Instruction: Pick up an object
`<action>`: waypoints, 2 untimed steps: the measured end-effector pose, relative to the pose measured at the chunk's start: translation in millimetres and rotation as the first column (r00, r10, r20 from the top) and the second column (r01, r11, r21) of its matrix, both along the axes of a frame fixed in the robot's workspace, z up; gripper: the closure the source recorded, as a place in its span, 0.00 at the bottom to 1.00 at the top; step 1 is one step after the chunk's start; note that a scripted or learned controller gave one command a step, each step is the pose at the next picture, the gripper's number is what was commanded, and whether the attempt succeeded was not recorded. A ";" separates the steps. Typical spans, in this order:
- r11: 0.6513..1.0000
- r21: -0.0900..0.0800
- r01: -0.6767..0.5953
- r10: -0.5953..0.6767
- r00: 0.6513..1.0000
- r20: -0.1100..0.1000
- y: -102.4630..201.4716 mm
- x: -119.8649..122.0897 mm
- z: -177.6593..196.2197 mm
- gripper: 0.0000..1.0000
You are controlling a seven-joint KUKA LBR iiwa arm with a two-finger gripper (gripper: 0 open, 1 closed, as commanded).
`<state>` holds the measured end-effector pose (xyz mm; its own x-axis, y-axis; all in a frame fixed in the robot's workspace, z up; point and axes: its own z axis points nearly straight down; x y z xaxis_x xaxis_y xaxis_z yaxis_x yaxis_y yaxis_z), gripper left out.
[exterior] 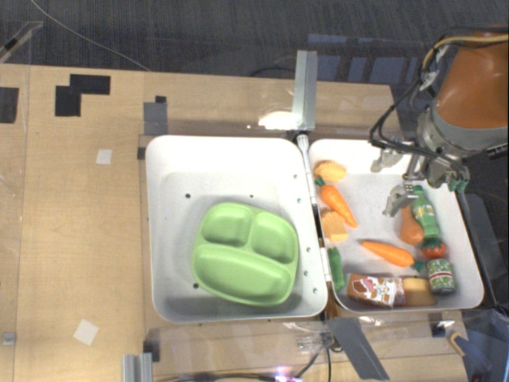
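Gripper [402, 191] hangs over the right bin [469, 293], fingers look spread w/ nothing between them, tips just above the green bottle [425, 220]. Candidate stuff is all in that bin: two carrots [338, 204] [389, 252], an orange lump [410, 229] tucked beside the bottle, a small jar [440, 275], a flat packet [380, 290]. Left bin [159, 173] just has the green divided tray [246, 253].

What could go wrong imo: bottle and lump are touching, so closing there might catch both or nudge one aside. Bottle's round too, prob slips.

Labels: too small to read, tbh.
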<state>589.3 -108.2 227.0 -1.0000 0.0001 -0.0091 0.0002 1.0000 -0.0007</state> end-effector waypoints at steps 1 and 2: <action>0.997 0.001 0.073 -0.073 0.997 0.006 25.8 -12.2 -133.9 0.00; 0.999 0.000 0.032 -0.032 0.999 0.010 19.0 -57.0 -135.7 0.00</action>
<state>532.3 -89.2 91.2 -0.9993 0.0326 -0.0193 0.0326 0.9995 -0.0005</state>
